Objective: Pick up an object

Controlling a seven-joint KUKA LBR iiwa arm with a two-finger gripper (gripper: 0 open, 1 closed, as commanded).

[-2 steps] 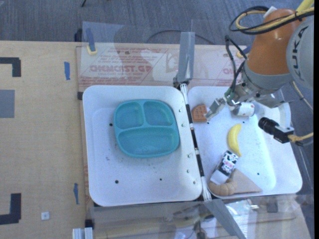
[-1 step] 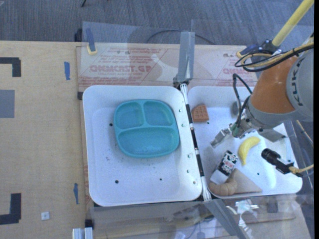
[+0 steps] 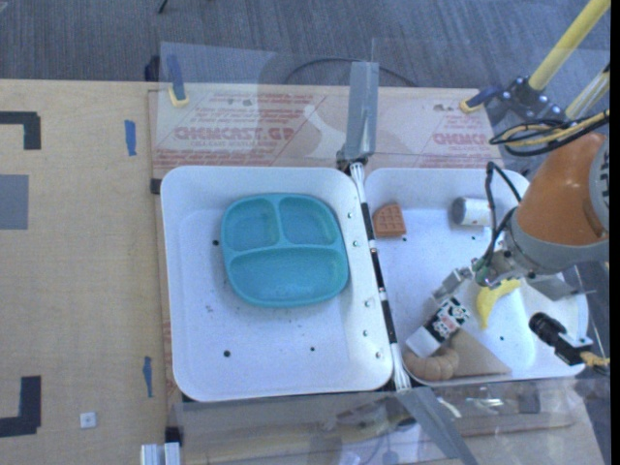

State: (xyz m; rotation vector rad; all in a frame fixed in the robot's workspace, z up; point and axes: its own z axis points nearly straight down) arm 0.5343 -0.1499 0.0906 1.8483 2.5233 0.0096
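I see the arm (image 3: 567,201) reaching down into the right bin (image 3: 426,197), gripper (image 3: 492,277) above a banana (image 3: 490,302); jaw state I cannot tell. The left bin (image 3: 184,289) holds a teal plate (image 3: 284,250)

teal plate (image 3: 285,250), white bins (image 3: 194,356), yellow banana (image 3: 492,300)

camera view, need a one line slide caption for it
Grey arm's gripper hovers over the cluttered right white bin; teal three-compartment plastic plate sits in the left white bin.
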